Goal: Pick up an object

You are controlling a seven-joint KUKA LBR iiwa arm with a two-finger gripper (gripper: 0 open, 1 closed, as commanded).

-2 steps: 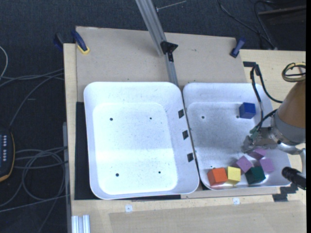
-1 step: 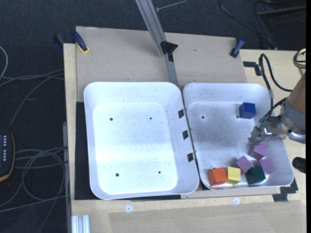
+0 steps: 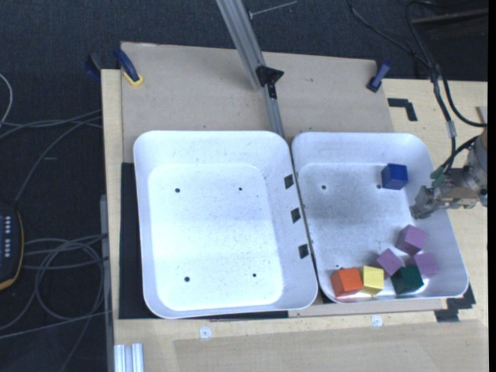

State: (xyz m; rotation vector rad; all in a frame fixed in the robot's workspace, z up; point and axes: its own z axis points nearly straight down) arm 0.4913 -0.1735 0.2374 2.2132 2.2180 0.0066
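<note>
The right bin holds several small blocks. A blue cube lies near its far right corner. Along the near right side sit three purple blocks, then a green block, a yellow block and an orange block. My gripper reaches in over the bin's right rim, just right of and below the blue cube and above the upper purple block. I see nothing held in it.
The left bin stands beside the right one on the wooden bench. A metal pole slants down to the gap between the bins. Blue clamps sit at the bench's far corners. Cables lie on the floor at left.
</note>
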